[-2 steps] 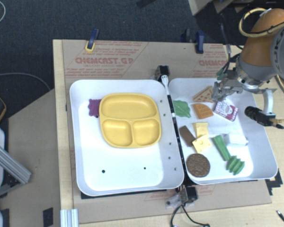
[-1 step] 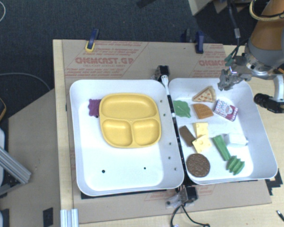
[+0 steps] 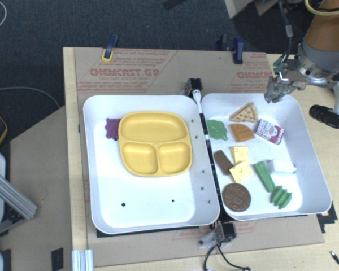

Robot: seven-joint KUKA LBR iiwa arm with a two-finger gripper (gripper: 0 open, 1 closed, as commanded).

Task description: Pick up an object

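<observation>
Left bin [image 3: 96, 168] bears a yellow three-compartment tray [image 3: 155, 141] at its centre, with a purple item [image 3: 112, 128] tucked against the tray's nine o'clock edge. Right bin [image 3: 311, 162] carries the pickable stock: green leaf piece [image 3: 217, 130], brown bar [image 3: 223, 161], round brown patty [image 3: 236, 197], two yellow cheese blocks [image 3: 240, 162], orange wedge [image 3: 242, 132], pizza slice [image 3: 244, 113], red-and-white packet [image 3: 269, 131] and green bean pods [image 3: 271, 184]. Gripper [image 3: 277, 92] hangs over this bin's one o'clock corner, near the rim — nothing seen between its tips, and whether they stand open or closed cannot be told from this angle. Assessment: no object is lifted; all items lie in the bins. Selection, descent, closure and lift are outstanding — nearest candidates are the pizza slice and packet.
</observation>
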